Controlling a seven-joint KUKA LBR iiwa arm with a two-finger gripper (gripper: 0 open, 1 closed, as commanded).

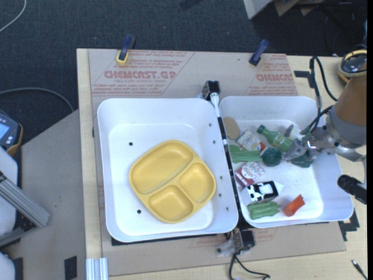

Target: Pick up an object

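The right bin (326, 209) holds several small items: a green bottle (273, 136), a dark green round piece (271, 156), a black-and-white toy (262, 191), a green block (263, 209), an orange piece (294, 205), and red-and-white packets (250, 171). My gripper (301, 149) reaches in from the right and hangs low over the bin's right-middle part, just right of the green bottle. A dark teal thing (302, 160) lies right under its tip. Whether anything sits between the fingers is hidden.
The left bin (116, 127) bears a yellow three-compartment tray (172, 181). Black clips (211, 88) join the two bins at the top and bottom of the seam. Clamps (124, 50) hold the brown board at the back. Cables run along the right side.
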